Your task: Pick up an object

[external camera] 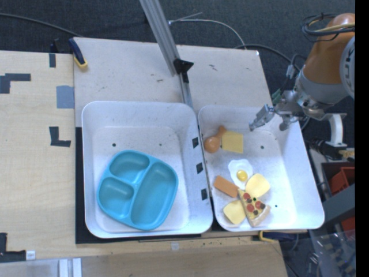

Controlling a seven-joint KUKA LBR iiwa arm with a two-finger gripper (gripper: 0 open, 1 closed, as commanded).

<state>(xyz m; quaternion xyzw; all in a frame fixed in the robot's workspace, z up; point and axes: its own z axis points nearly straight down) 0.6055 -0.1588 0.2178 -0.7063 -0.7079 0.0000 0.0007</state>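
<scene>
I've got the gripper (271, 118) hovering over the upper right corner of the right bin (300, 172), jaws spread apart with nothing between them, so by my read we're at the approach, with no pick made yet. The toy food sits lower left of it: a yellow cheese square (233, 142) beside an orange piece (212, 143), then a fried egg (240, 171) and pizza slice (256, 208). Next I'd want it over the cheese square, the nearest piece, then straight down.
</scene>
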